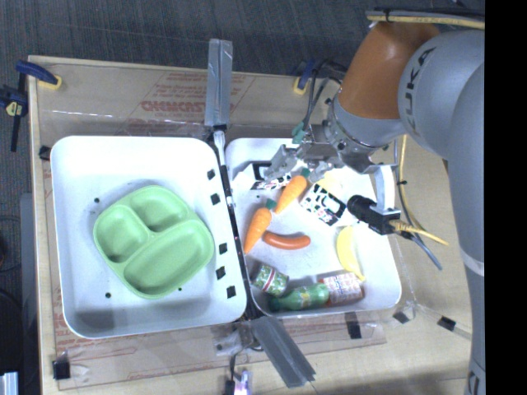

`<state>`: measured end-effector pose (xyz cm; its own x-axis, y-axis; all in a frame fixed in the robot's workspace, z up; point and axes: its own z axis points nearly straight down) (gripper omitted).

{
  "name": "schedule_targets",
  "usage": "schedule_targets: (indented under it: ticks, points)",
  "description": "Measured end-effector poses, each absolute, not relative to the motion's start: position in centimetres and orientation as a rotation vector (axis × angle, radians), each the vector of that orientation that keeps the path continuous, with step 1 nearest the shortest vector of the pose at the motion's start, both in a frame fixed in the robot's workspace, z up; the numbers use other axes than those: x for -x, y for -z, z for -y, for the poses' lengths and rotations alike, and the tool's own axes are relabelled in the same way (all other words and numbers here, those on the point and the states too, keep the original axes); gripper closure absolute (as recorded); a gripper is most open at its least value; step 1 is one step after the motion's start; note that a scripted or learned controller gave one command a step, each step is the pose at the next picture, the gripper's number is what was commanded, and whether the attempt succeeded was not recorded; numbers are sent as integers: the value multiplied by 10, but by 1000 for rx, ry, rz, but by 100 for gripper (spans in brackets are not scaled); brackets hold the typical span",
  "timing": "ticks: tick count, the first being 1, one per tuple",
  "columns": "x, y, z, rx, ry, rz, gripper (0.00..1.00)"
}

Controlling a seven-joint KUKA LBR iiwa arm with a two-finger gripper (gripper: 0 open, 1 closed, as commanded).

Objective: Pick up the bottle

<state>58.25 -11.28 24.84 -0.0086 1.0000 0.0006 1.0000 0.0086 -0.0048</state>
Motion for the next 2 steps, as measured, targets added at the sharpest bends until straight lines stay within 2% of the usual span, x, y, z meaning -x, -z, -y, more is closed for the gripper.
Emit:
schedule_targets:
  ticks: [1,2]
  points:
    - [-571,-191,51,2539,-7,1843,0]
    - [-563,-191,-25,2855,-3,1303,0]
